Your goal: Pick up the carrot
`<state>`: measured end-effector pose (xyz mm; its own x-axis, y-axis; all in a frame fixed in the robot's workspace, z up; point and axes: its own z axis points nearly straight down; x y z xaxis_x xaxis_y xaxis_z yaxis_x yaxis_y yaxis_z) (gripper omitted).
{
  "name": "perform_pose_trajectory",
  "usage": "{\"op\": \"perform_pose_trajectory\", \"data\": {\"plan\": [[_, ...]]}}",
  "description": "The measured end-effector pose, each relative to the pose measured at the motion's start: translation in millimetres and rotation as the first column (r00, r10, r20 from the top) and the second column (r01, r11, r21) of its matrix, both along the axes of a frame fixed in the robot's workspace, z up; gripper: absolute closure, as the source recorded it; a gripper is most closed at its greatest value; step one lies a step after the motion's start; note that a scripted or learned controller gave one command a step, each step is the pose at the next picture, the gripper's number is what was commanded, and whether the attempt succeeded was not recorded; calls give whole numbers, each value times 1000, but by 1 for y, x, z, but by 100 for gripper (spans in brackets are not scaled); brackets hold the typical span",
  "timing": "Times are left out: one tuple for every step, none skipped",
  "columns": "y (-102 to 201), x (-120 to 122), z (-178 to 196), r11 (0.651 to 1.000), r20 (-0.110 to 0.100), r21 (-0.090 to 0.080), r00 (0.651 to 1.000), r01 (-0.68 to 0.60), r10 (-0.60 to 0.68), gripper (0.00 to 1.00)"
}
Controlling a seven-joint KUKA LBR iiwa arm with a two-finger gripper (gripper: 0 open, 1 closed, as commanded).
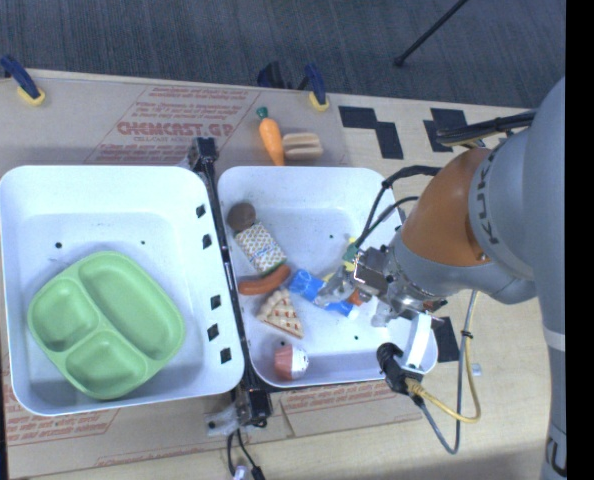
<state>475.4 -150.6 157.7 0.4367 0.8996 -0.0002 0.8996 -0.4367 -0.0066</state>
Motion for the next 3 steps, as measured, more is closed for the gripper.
{"op": "perform_pose_trajectory", "data": {"plan": [[-43,65,5,996,3,-1,996,91,-91,0],[19,85,-67,942,-2,0,942,334,-334,0],[56,73,-67,818,-5,-3,818,576,-576,0]]}}
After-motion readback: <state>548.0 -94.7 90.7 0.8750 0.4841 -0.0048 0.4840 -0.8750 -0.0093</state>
